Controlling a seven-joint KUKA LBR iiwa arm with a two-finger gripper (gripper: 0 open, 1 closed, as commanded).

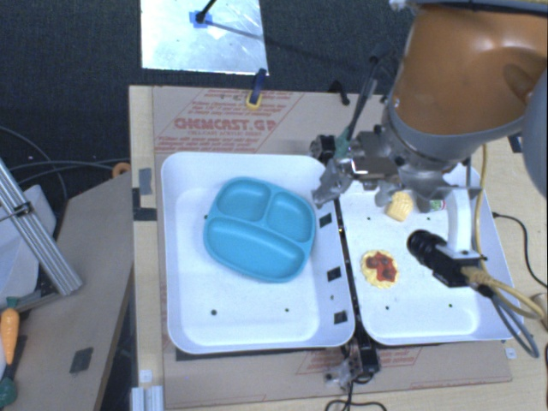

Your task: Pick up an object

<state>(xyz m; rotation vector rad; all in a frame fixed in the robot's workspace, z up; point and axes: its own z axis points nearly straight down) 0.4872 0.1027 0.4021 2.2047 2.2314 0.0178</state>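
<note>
Camera view shows my hand [336, 178] over the divide between the bins, its grip unreadable, with the blue plate [259, 228] left.

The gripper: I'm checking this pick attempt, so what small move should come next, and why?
Probably shift right, toward the corn piece. The gripper sits over the divider between the bins, with nothing seen between its fingers; the corn lies closest, in the right bin.
</note>
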